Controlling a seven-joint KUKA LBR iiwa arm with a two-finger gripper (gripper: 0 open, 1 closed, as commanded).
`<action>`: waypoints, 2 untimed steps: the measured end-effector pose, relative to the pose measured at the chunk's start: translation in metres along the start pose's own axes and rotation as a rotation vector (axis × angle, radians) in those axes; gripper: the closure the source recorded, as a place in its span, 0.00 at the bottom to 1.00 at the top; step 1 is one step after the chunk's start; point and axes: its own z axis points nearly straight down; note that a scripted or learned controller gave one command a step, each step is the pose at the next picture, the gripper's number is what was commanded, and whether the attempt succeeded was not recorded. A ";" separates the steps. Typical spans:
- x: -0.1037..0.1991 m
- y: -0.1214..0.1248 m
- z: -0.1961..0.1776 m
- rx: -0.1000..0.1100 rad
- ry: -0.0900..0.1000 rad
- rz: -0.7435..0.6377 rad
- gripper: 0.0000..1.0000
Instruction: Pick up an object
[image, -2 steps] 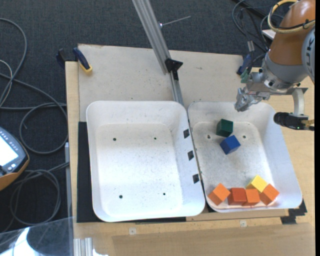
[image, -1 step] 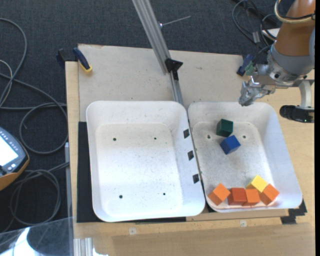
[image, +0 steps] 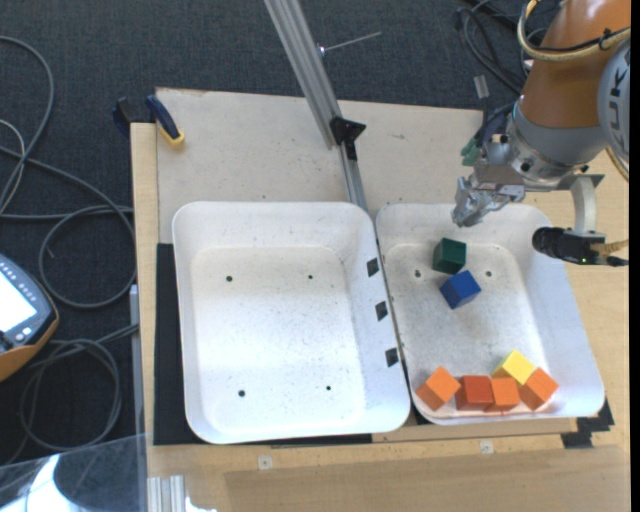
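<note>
Lying below jaws (image: 470, 213): green cube (image: 449, 254).

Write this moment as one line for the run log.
gripper: above right bin's far edge, nothing held | green cube, blue cube: resting in bin | pick: not yet done

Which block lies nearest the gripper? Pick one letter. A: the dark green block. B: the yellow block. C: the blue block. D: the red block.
A: the dark green block sits just below the gripper at the right bin's far end, with the blue block next beyond it; the yellow block and the red block lie along the near edge.
</note>
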 end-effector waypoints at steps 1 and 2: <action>0.039 -0.027 0.014 0.003 -0.001 0.001 1.00; 0.097 -0.051 0.020 0.003 0.001 -0.001 1.00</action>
